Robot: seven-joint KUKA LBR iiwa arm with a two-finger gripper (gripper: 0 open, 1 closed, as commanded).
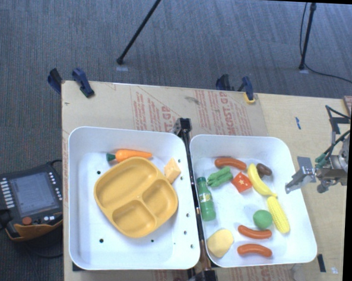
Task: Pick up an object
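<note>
The left bin (79,161) held a yellow divided tray (135,196), with a carrot (130,155) at its far edge. The right bin (293,174) carried a green bottle (206,198), corn (278,214), a banana (258,179), sausages (254,250) and a green ball (263,219). The gripper (301,176) hung over that bin's right rim, grasping nothing; whether it was released or clenched could not be told.

Two white bins on table (160,106), claw (307,174) at right bin's (282,148) edge.
Left bin (79,161): yellow tray (135,197), carrot (130,155). Right: corn (278,214), banana (258,179), sausages, green bottle (205,199).
</note>
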